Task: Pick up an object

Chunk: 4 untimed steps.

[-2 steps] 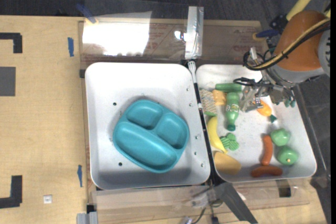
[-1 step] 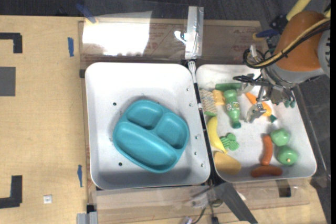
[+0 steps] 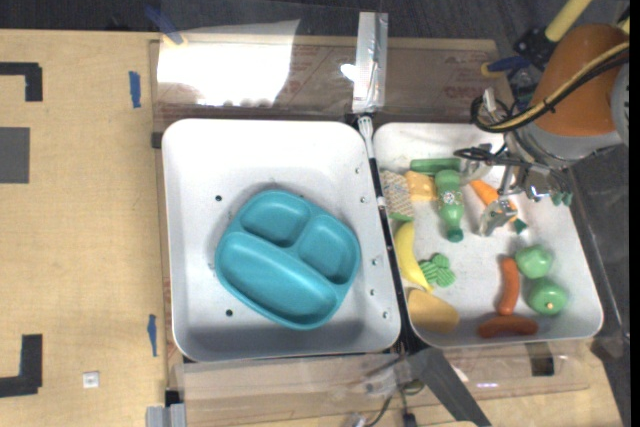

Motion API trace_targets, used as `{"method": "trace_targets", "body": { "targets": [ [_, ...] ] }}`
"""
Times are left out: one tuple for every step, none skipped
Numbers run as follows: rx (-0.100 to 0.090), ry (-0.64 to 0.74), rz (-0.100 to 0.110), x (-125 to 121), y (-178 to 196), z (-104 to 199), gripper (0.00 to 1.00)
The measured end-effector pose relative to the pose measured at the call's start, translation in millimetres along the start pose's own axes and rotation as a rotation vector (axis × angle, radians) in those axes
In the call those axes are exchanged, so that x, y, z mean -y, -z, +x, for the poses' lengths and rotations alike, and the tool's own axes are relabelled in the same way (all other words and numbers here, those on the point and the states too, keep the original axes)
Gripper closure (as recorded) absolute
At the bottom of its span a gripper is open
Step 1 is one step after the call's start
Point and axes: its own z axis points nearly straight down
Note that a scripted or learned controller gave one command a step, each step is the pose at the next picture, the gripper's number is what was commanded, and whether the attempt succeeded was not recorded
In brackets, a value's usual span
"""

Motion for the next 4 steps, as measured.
{"method": "trace_targets", "body": {
  "targets": [
    [0.003, -0.074, 0.008, -51.8, 1.5, -7.3, 0.00],
    [0.001, -0.009, 0.002, -47.3, 2.2, 53.4, 0.00],
    [0.005, 0.064, 0.002, -83.9, 2.0, 20.6, 0.00],
    [0.004, 0.462, -0.001, -62.3, 1.0, -6.1, 0.00]
  ]
}}
